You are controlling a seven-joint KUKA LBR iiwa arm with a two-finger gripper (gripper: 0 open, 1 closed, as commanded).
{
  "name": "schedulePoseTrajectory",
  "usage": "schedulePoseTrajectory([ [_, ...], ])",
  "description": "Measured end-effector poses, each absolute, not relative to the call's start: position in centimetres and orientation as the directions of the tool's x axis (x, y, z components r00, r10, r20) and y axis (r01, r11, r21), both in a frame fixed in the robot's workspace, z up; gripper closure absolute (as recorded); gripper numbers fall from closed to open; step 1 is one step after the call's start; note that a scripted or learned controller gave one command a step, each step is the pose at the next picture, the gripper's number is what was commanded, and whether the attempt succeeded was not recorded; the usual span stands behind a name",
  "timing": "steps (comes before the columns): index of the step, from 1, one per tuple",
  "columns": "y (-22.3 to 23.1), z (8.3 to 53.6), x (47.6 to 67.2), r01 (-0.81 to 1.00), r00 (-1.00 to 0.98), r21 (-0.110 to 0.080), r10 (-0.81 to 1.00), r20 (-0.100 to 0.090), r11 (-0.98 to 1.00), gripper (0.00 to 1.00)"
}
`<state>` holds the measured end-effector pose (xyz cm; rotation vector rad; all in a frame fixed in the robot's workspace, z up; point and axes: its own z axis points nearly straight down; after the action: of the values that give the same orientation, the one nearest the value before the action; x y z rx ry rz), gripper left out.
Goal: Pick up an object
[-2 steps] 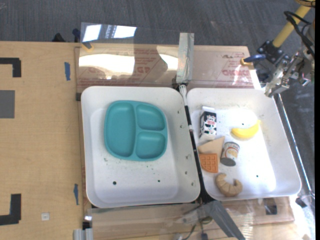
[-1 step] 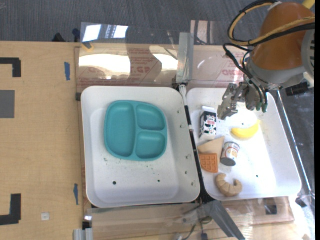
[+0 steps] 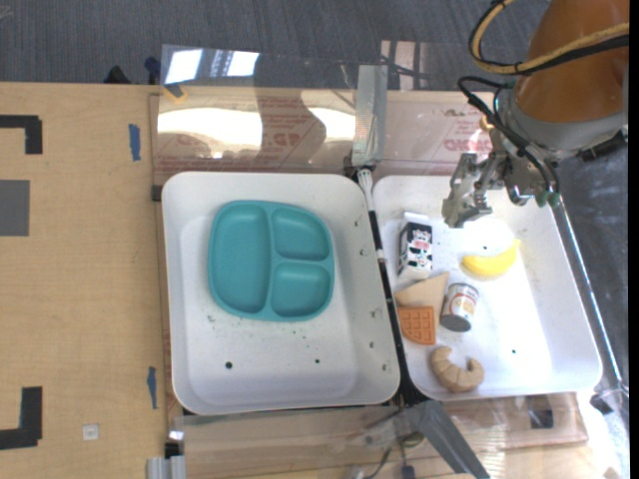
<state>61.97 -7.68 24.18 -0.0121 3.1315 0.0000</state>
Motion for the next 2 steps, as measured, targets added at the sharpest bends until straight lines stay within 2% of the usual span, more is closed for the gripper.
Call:
schedulePoseTrajectory([
  [1, -7.5, 26.6, 63.6, -0.364, -0.931, -0.003, -0.364, -0.011, 0.931, 1.00],
  [2, -7.0, 31.6, 64.5, -0.792, -0.610, -0.008, -0.792, -0.009, 0.610, 1.00],
])
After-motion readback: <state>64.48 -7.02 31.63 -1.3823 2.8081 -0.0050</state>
